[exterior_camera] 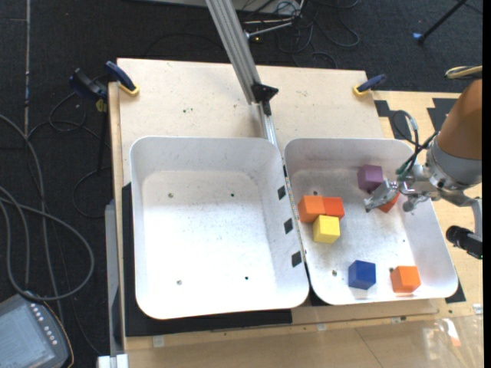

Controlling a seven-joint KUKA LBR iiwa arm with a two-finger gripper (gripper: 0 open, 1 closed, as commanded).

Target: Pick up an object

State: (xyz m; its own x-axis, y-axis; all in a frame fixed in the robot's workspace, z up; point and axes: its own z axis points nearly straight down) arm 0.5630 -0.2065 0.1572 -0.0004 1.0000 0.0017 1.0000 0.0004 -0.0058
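My gripper reaches in from the right and hangs over the right bin, just below a purple block. A small red-orange piece shows right at the gripper's tip; whether it is gripped or just lies beneath is unclear. An orange block sits left of the gripper with a yellow block touching its lower edge. Near the bin's front edge lie a blue block and a second orange block.
The left bin stands beside the right one, sharing a middle wall. A slanted metal pole rises from behind the bins. Clamps hold the board's back corners.
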